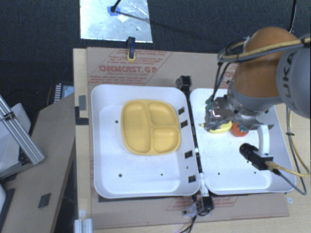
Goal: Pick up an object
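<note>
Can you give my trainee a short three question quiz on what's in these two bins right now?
1. True or false: the yellow divided plate lies in the left bin.
2. Which bin is the claw over? A) left B) right
3. Fill in: beside the claw, in the right bin, sit a yellow object and a ____ one.

Key: 1 true; 2 B; 3 red-orange.

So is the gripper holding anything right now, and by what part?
Cannot be told: the gripper sits low over the yellow object in the right bin, hiding any contact.
</note>
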Tool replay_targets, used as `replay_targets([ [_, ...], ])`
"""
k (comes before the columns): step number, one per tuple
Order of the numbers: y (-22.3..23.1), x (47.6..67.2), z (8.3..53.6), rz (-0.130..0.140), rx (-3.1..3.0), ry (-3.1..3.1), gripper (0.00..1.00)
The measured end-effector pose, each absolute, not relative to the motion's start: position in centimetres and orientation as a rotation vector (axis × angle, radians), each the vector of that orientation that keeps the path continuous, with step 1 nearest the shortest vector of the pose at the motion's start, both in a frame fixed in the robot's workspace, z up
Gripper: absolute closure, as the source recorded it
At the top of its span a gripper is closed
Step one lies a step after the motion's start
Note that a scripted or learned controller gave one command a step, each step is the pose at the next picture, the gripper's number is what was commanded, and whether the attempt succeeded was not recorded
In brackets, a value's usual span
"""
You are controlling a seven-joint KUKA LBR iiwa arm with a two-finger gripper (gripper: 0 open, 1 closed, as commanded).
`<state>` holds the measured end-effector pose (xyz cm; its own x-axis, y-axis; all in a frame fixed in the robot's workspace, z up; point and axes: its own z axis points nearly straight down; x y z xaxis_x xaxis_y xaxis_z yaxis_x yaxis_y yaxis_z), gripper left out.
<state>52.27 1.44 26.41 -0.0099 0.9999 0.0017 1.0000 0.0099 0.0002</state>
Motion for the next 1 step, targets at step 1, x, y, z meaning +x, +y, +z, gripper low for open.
replay_targets([
  [1,6.57,51.83,26.42,-0.004,-2.211,-2.232,1.0],
])
